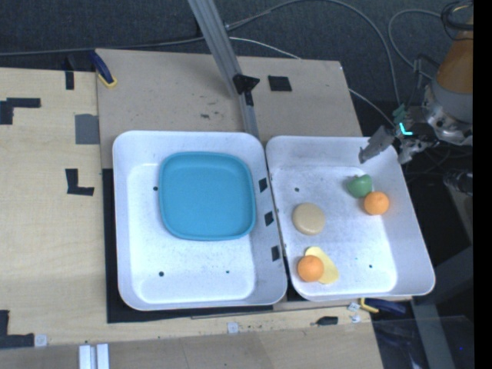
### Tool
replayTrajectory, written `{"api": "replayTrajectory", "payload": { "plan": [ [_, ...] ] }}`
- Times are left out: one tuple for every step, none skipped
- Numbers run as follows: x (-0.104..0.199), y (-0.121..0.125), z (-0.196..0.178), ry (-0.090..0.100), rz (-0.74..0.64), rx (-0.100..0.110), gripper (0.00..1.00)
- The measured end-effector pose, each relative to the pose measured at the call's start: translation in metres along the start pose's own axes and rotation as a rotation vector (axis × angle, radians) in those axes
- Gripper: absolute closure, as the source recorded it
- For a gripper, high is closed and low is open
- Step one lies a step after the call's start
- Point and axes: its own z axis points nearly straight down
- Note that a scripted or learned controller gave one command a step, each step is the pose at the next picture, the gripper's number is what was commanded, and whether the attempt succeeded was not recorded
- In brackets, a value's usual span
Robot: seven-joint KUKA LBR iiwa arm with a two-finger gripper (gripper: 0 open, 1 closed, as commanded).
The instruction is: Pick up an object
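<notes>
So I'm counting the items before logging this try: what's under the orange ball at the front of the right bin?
A pale yellow object lies under and beside the orange ball in the right bin. The part beneath the ball is covered, so its full shape is unclear.

Two white bins; one blue plate; two orange balls; one green ball; one beige disc; one yellow piece.

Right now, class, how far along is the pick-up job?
Nothing looks picked yet. The claw hangs over the right bin's far corner, above the green ball. Both orange balls and the beige disc lie untouched. Descent, grasp and lift remain.
</notes>
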Motion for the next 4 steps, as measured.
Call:
{"api": "replayTrajectory", "payload": {
  "plan": [
    [0.000,0.000,0.000,0.000,0.000,0.000,0.00],
    [-0.006,-0.008,0.051,0.001,0.001,0.004,0.00],
    [-0.010,-0.004,0.096,0.001,0.000,0.004,0.00],
    [-0.008,-0.004,0.139,0.001,0.000,0.004,0.00]
  ]
}}
